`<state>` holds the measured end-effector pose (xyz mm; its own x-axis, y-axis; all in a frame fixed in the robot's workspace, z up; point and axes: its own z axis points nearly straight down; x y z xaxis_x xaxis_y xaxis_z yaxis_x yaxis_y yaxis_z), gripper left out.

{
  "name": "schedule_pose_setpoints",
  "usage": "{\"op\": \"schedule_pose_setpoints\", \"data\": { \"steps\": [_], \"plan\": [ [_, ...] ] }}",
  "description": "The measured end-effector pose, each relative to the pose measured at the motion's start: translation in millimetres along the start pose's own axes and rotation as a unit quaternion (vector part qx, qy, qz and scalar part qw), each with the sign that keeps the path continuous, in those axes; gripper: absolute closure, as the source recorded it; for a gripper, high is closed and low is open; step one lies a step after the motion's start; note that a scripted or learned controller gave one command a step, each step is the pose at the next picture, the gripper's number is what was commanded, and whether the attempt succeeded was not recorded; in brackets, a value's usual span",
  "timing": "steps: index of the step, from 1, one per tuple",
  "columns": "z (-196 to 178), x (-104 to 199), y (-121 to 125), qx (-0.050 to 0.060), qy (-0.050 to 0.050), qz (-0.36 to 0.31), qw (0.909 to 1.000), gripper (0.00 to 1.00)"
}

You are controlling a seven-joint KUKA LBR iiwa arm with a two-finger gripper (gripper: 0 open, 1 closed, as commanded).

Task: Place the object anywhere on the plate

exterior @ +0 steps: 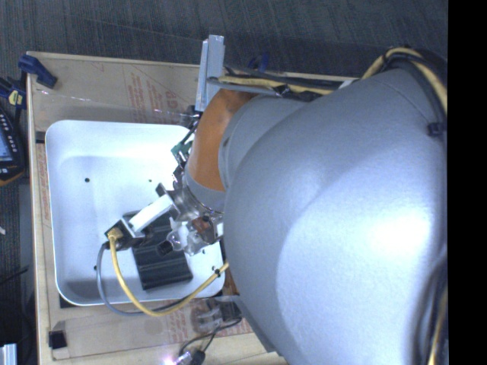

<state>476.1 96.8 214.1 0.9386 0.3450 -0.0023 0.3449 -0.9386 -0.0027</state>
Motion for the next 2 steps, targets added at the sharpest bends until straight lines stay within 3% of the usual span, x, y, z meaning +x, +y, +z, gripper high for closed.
{"op": "schedule_pose_setpoints", "data": {
  "steps": [1, 2],
  "plan": [
    [-22, 36, 28, 0.000, -0.001, -0.038, 0.9993, 1.00],
    [23, 93, 60, -0.002, 0.000, 0.072, 0.9974, 1.00]
  ]
}}
